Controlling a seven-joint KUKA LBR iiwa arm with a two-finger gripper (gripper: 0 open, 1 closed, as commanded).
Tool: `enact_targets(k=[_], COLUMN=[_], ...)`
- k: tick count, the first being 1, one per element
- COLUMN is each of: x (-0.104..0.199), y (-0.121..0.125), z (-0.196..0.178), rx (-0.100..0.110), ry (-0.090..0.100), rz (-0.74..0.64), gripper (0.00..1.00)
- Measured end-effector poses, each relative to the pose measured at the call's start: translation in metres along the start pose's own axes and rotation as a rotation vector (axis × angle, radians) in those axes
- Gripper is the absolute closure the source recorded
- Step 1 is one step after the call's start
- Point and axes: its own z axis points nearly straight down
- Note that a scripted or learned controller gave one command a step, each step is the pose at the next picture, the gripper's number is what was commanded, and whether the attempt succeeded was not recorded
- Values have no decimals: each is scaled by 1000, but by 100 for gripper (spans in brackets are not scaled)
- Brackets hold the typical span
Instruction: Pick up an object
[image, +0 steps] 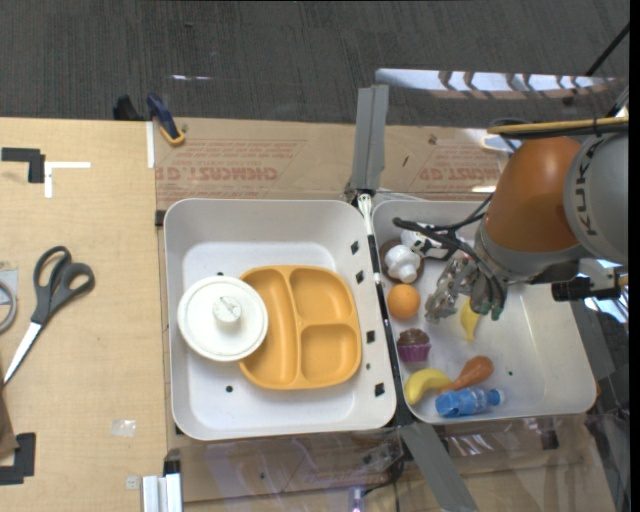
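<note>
My gripper (463, 300) hangs over the middle of the right bin (560, 400), below the orange wrist band. A small yellow piece (470, 322) shows right at its tip; whether it is gripped or merely lying beneath is unclear. To the gripper's left sit an orange ball (403, 301) and a white toy (402, 262). Nearer the front lie a purple cupcake (414, 346), a yellow banana (425, 384), an orange carrot-like piece (472, 372) and a blue bottle (466, 402).
The left bin (190, 400) holds a yellow divided plate (310, 335) with a white round lid (223, 317) overlapping its left side. Scissors (45, 295) lie on the bench to the far left. A grey divider post (368, 150) stands between the bins at the back.
</note>
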Motion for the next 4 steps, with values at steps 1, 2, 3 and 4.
enact_targets(k=[1,2,3,4], x=[-38,-39,-81,-82], y=[59,59,-30,-30], z=[-129,-138,-82,-82], rx=[-1,0,0,0], ry=[-4,-7,-3,-4], rz=[25,23,-495,-495], gripper=[100,100,100,0])
